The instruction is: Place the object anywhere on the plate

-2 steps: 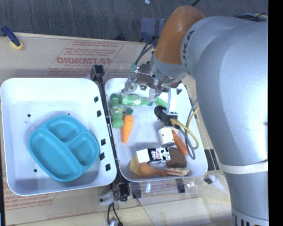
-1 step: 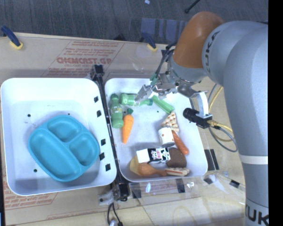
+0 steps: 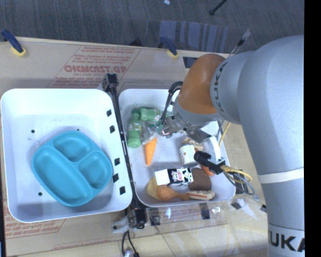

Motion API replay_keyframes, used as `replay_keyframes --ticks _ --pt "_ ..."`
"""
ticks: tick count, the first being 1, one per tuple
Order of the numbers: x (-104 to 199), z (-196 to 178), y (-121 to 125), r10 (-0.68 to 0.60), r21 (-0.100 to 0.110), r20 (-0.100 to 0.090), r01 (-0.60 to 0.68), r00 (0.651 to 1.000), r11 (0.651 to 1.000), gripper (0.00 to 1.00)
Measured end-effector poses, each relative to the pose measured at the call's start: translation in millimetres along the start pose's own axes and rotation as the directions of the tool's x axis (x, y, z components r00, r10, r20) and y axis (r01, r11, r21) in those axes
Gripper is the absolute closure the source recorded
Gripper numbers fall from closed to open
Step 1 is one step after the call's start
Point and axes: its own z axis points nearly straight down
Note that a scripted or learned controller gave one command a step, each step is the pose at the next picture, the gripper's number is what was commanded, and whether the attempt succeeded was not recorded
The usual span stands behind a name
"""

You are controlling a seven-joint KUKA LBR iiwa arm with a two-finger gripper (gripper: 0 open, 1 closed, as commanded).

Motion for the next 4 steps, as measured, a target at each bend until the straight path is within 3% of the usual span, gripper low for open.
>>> replay_keyframes --ticks 1,2,3,4 --pt "3 -10 1 -0.009 0.005 -0.007 0.009 1.0 1.0 1.0" --pt "85 -102 -18 -0.022 0.001 -0.016 0.022 1.0 1.0 1.0" --pt "150 -100 2 0.001 0.005 -0.016 -0.001 1.0 1.0 1.0" --pt "147 -100 1 0.004 0.005 -0.014 -0.004 1.0 1.0 0.0"
